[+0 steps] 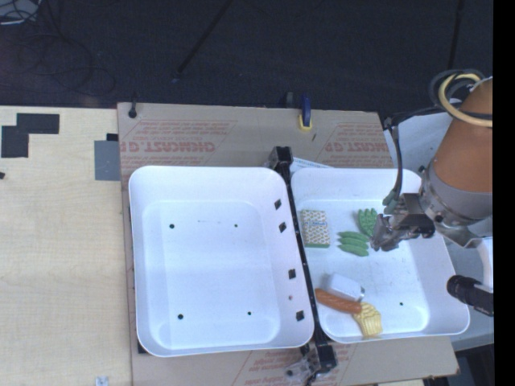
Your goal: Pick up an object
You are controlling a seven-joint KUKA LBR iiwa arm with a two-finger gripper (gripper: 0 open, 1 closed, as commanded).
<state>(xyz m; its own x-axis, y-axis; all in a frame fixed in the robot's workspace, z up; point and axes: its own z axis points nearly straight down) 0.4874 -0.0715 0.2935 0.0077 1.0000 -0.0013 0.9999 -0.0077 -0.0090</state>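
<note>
A: Where is the arm right now?

B: It reaches in from the right, grey with the orange band above the wrist, and its hand (385, 238) is low inside the right bin (434, 316), near that bin's middle-right part.

A: Is the hand gripping anything?

B: I cannot tell. The dark tips sit just beside the green pea pods (359, 233), at their right edge, but the view is too small and dark there to show how the hand is set or whether anything sits in it.

A: What else lies in that bin?

B: A pale checkered block (315, 227) lies to the left of the pods, close to the divider. Toward the near side there is a small white block (344, 285), an orange carrot (339, 301) lying at a slant just below it, and a yellow corn piece (368, 320) touching the carrot's right end.

A: And the left bin (149, 312)?

B: Its white floor shows a few small dark dots. Both bins rest side by side on a brown cardboard sheet (209, 135) with red print, which lies on the pale wooden tabletop (56, 280).
</note>
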